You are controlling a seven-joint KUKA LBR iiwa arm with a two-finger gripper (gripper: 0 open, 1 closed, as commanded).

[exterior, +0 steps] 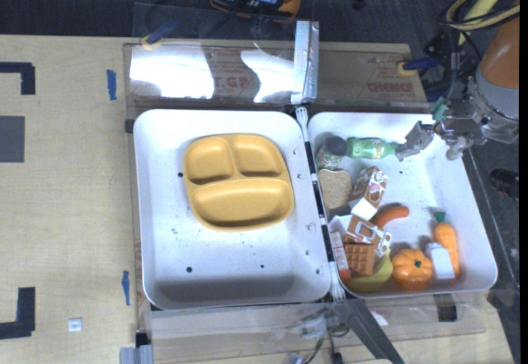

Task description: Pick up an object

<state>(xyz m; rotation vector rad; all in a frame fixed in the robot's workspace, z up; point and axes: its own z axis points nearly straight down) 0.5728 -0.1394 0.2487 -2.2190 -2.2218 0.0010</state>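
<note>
Claw hangs over the far right corner of the right bin, fingers spread, nothing between them. Toy food lies heaped along that bin's left wall: green item, sausage, pumpkin, carrot. Left of that bin, the other bin holds a yellow tray.

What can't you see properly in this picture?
- Gripper, camera view: too small and blurred to tell how its fingers stand.
- Waffle, camera view: partly covered by the toys piled over it.
- Arm, camera view: cut off by the right edge.
</note>
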